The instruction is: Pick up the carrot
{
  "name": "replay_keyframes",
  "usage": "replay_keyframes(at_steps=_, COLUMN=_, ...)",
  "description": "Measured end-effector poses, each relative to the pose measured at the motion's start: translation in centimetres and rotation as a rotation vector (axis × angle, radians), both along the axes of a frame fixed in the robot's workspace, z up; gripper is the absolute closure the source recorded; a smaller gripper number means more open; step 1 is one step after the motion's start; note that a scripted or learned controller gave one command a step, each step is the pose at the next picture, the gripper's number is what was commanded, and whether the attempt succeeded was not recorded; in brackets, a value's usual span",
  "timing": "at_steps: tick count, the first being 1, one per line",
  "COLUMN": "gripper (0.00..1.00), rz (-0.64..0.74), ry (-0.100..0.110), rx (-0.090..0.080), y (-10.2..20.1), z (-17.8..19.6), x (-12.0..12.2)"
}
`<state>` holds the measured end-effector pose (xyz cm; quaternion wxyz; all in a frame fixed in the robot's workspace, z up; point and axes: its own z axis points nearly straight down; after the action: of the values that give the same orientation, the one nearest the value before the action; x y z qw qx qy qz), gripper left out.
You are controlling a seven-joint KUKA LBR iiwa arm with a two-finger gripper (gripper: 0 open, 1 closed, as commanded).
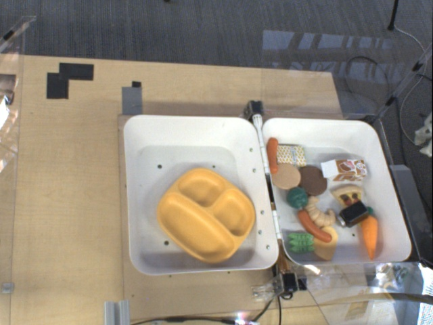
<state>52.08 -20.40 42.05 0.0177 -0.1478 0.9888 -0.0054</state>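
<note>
The carrot point(369, 235) is a small orange cone with a green tuft at its far end. It lies in the right bin point(385, 156) close to the front right corner, its tip pointing toward the front wall. A black-topped toy piece point(354, 213) touches its leafy end on the left. The carrot's right side and tip are free of other items.
The right bin also holds several toy foods: a red sausage point(272, 154) along the left wall, two brown discs point(300, 178), a dark green lump point(297, 197), another sausage point(316, 224), a leafy green piece point(300, 242) and a small carton point(350, 168). A yellow divided plate point(206, 213) sits in the left bin point(145, 181).
</note>
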Motion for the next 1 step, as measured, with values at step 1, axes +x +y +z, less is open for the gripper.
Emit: replay_keyframes(at_steps=1, gripper=0.0, rz=-0.001, ry=0.001, rx=0.0, y=-0.02, z=-0.04, x=-0.01)
